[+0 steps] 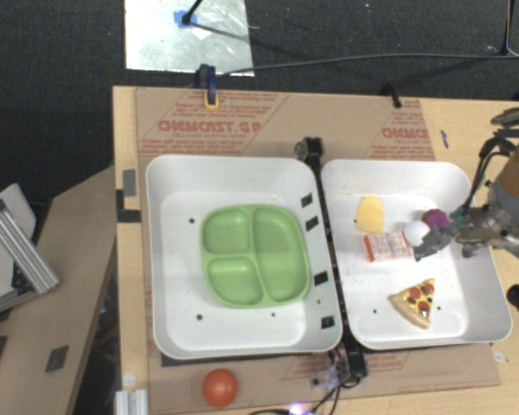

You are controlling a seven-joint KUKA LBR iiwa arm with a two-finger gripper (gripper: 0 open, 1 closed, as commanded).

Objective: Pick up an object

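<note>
The right bin holds a yellow rounded object, a red and white box, a small white ball, a purple object and a toy pizza slice. My gripper reaches in from the right and sits low over the bin, just right of the white ball and the box and just below the purple object. Whether it touches any of them is unclear.
The left bin carries a green divided plate. An orange ball lies on the bench in front of the bins. Black clips line the seam between the bins. The arm's body stands over the right bin's right rim.
</note>
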